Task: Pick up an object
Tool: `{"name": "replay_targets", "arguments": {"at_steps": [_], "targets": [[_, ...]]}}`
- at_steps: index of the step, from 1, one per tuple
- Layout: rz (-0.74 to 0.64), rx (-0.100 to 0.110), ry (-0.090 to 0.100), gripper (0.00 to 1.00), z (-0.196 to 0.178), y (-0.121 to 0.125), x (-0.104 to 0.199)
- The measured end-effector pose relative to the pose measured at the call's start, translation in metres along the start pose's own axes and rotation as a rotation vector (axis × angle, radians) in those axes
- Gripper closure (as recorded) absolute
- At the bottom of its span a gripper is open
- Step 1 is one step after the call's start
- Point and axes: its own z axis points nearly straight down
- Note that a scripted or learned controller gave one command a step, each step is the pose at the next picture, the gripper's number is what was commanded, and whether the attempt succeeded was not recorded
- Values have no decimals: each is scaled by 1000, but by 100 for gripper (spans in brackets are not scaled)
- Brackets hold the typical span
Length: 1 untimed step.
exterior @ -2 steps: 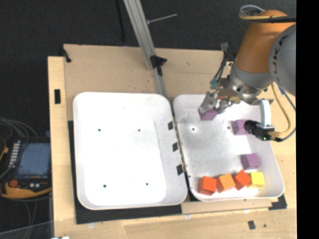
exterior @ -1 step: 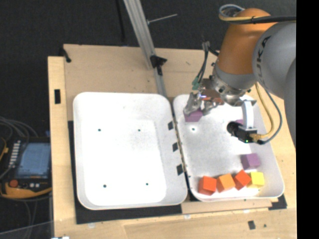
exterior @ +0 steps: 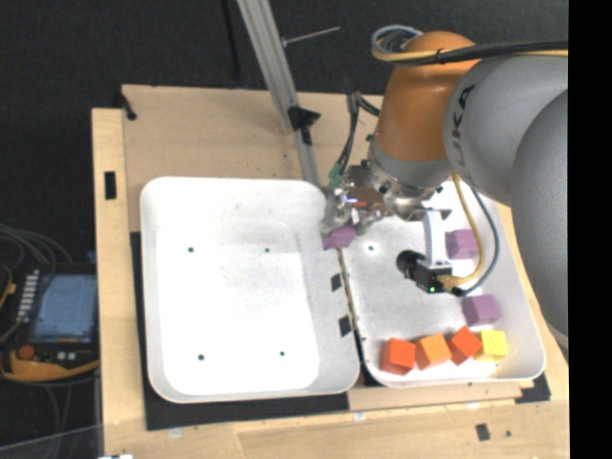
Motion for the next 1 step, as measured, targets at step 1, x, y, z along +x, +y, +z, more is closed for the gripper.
{"name": "replay_targets", "arguments": {"at_steps": [1], "targets": [[4,0,-1,100,7,-12,49]]}}
